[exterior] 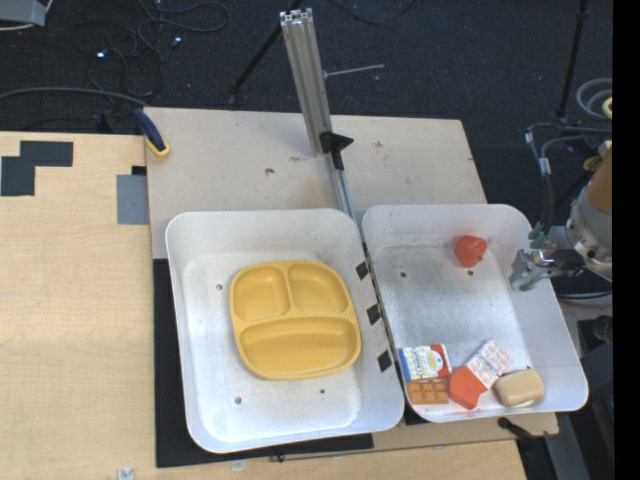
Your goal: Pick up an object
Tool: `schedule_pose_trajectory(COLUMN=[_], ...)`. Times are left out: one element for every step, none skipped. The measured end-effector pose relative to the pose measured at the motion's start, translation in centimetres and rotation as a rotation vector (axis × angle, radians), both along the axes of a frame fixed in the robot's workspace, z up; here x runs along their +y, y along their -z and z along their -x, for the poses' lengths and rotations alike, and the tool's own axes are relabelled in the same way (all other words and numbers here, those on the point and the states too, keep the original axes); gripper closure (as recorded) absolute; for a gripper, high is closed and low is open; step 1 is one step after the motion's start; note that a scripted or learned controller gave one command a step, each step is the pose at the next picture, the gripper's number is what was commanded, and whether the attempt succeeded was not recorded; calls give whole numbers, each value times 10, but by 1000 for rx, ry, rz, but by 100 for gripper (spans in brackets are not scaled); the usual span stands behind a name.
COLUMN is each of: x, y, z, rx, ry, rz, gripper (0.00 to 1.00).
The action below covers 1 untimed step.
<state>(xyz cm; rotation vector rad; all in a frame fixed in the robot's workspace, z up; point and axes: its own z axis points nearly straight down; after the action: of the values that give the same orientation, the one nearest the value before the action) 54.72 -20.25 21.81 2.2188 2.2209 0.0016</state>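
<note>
Pincer [527, 268]: at the right rim of the right bin [445, 223], metal and grey — whether it is apart or together cannot be told at this size.
Arm [600, 213]: comes in from the right, mostly cut off by the frame edge.
Red ball [470, 249]: nearest thing to the pincer, to its left and slightly farther back, apart from it, on the bin floor. Roundish, no clear long axis.
Front cluster: carton [424, 362], waffle [428, 392], red block [467, 387], wrapper [489, 361], tan sponge [520, 387] — crowded in the right bin's near corner, well apart from the pincer, in front of it.
Sponge axis: long side runs roughly left to right, slightly tilted.
Carton: print too small to read.
Left bin [195, 298]: holds a yellow divided plate [295, 319], three compartments, long one toward the front.
Tabletop [230, 158]: pale board behind the bins; a metal post [308, 78] rises from it.
</note>
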Motion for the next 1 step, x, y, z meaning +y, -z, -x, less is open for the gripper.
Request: schedule_pose_trajectory(x=[-1], y=[-7], z=[0], rx=[2], ry=[-1], rz=[-1], gripper=[100])
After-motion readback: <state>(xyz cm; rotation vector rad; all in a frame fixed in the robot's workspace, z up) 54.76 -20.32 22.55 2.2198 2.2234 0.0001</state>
